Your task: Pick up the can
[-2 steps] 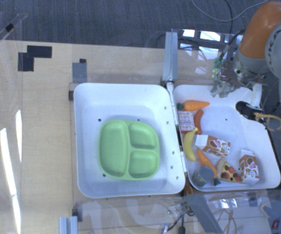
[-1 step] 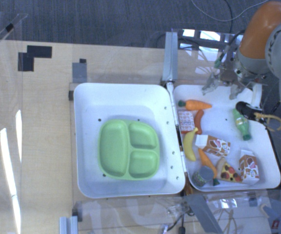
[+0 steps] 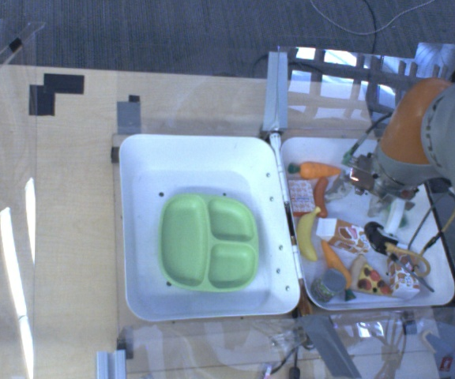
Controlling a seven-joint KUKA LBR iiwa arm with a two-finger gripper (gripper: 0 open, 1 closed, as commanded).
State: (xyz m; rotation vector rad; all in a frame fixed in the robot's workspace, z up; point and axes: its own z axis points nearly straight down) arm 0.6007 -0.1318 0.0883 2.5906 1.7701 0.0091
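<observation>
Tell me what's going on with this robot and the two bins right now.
The KUKA arm reaches over the right bin, which holds toy food: a carrot, a banana, a pizza slice and more. Its gripper is low among them; nothing visibly held. The left bin holds a green divided plate.

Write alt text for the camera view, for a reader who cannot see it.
A grey robot arm with an orange band reaches from the right over the right bin, which is cluttered with toy food including a carrot and a banana. The left bin holds a green divided plate.
</observation>
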